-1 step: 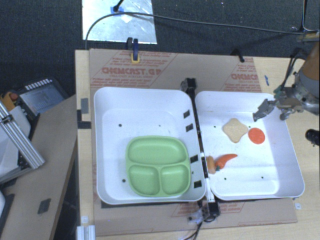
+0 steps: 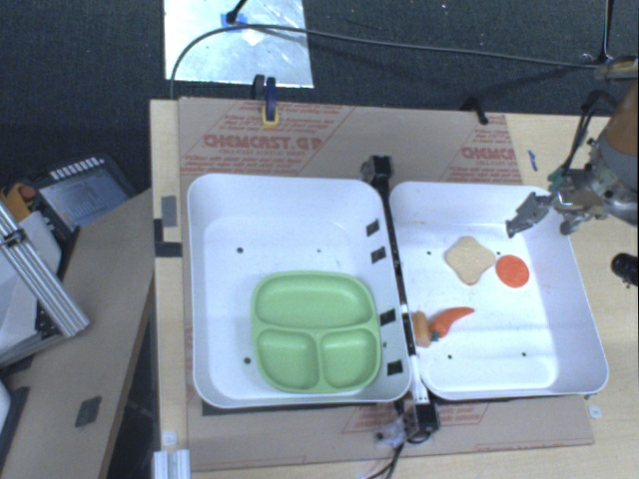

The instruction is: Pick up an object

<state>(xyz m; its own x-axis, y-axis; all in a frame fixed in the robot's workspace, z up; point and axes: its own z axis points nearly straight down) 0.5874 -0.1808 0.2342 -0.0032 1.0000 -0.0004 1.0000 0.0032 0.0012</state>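
We noted the gripper (image 2: 546, 214) poised over the right bin's (image 2: 574, 367) upper right corner, its fingers spread apart and holding nothing. Below it and to its left lay the likely targets: a tan bread-shaped piece (image 2: 468, 258), a red disc (image 2: 512, 271) just beside it, and an orange carrot-like toy (image 2: 446, 319) nearer the divider. All three rested loose on the bin floor, apart from the walls, which we judged left room for a grasp from above. The left bin (image 2: 225, 228) bore a green divided tray (image 2: 316, 329). We judged the pick not yet begun.
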